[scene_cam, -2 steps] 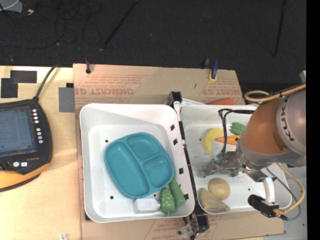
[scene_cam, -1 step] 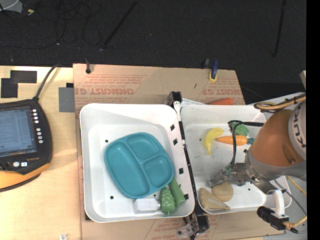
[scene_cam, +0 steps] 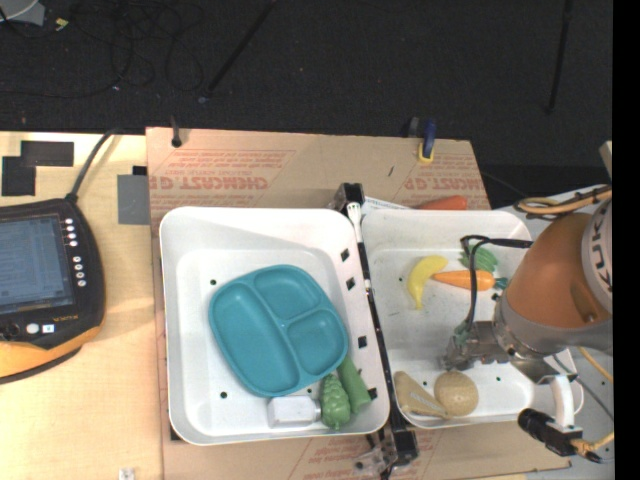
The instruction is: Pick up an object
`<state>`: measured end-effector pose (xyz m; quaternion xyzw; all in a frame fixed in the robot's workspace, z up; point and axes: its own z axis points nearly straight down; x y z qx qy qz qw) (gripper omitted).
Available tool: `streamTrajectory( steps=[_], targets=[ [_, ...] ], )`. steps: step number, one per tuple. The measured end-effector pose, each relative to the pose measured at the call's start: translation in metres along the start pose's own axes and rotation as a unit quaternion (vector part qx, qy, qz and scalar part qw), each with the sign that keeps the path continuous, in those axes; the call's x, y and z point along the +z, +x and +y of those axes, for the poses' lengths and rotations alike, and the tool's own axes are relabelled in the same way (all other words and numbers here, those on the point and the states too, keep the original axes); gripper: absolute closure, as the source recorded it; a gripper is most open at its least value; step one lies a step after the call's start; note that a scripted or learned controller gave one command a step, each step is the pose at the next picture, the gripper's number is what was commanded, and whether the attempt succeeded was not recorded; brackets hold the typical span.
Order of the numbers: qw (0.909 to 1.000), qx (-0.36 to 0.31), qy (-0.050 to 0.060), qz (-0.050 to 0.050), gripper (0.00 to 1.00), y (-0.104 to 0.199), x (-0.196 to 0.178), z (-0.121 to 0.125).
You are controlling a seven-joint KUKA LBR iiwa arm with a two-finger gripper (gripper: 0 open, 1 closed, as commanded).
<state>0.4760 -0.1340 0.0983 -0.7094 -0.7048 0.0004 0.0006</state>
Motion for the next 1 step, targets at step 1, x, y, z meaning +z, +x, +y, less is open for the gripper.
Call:
streamTrajectory(
  steps=[1],
  targets=[
    [1.0000,-0.005,-0.001,0.001,1.00,0.0529,0.0106,0.0440]
  ],
)
